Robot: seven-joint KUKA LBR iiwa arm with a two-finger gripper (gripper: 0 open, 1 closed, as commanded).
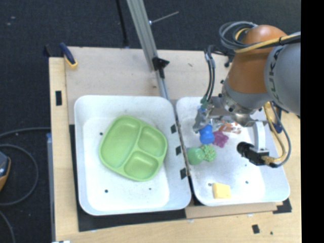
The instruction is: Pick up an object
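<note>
Arm (253,70) over right bin (273,186) (blue object (206,134) beneath wrist).

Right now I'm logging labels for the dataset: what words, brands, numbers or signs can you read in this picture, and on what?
None can be read.
Green plate: plain, no print.
Yellow block, blue toy, green toy: no marks to be made out.
Pink item under the tool: too small and blurred to tell any print.
Arm's orange band: no lettering seen.
</note>
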